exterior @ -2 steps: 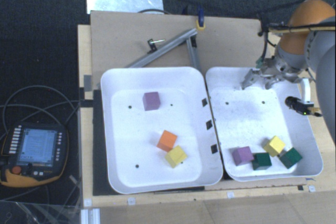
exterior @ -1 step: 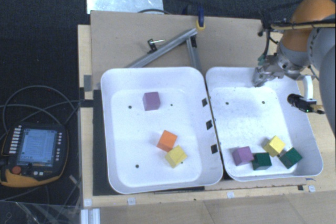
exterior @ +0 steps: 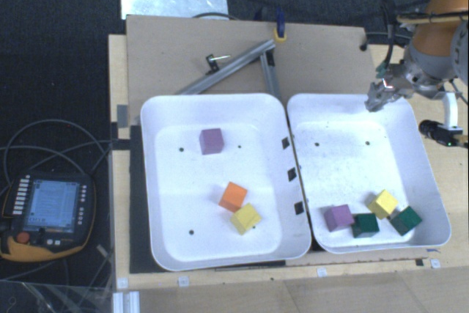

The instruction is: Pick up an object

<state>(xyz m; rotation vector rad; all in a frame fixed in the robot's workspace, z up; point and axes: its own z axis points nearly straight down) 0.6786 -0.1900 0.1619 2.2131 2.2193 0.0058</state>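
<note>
Blocks lie in both bins, seven in all. The left bin (exterior: pixel 157 157) has three: a purple block (exterior: pixel 211 141) near the far middle, then an orange block (exterior: pixel 233 196) touching a yellow block (exterior: pixel 245 218) toward the near side. The right bin (exterior: pixel 322 117) has four bunched at its near edge: a second purple block (exterior: pixel 338 216), a dark green block (exterior: pixel 365 224), a second yellow block (exterior: pixel 382 203) and another green block (exterior: pixel 406 219). The gripper (exterior: pixel 379 95) hangs over the right bin's far right corner, nothing visibly between its fingers; I cannot tell whether they are apart or together. The nearest cluster lies straight toward the near edge from it, well apart. The cubes show no long axis.
</note>
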